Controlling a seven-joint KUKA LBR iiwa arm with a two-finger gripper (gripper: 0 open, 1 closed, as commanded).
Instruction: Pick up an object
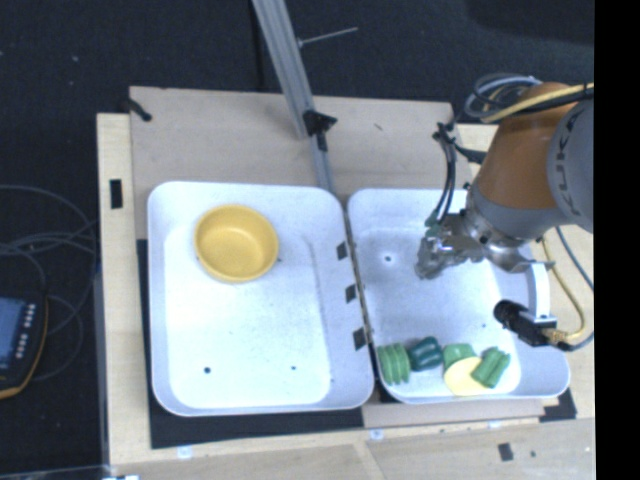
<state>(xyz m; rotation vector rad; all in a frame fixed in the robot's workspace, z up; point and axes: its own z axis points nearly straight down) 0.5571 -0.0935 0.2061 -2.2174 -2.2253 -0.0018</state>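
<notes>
My gripper hangs over the middle of the right bin, pointing down to the left, with nothing visible between its fingers. Along that bin's near edge lie several small objects: a ribbed light green piece, a dark teal piece, a small green piece, a pale yellow disc and a green block resting on the disc. These objects lie well below the gripper in the view. A yellow bowl sits upright in the far left part of the left bin.
A grey metal post slants down from the top to the gap between the bins. The arm's orange band and cables cover the right bin's right side. The tan bench edge frames the bins.
</notes>
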